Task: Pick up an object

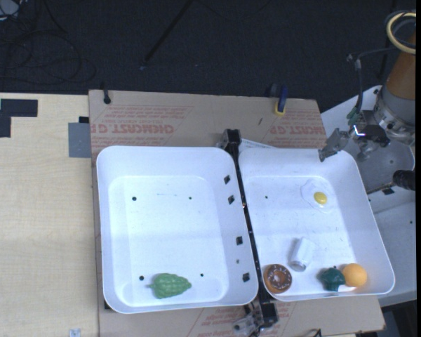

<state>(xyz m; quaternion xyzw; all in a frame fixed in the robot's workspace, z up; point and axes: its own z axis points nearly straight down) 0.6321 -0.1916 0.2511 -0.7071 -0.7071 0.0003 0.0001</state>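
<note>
The gripper (pixel 335 146) hangs over the far right corner of the right bin (pixel 368 220), at the end of the grey arm (pixel 396 100) with its orange band; it carries nothing, but whether it is spread or closed cannot be made out at this size. No one object is named, so anything in the bins will serve. In the right bin lie a fried-egg toy (pixel 317 195) nearest the gripper, a small white cylinder (pixel 302 253) lying tilted further forward, and along the near wall a brown doughnut (pixel 277 278), a dark teal lump (pixel 332 279) and an orange ball (pixel 353 275) — these last two touching. The left bin (pixel 112 223) holds a bumpy green piece (pixel 170 285) near its front edge. The egg looks flat and low, likely hard to pinch except across its raised yolk. The ball would probably roll or slip from the grip. The cylinder seems light and stiff — taken across its narrow width it looks the easiest choice, and it stands apart from its neighbours.
</note>
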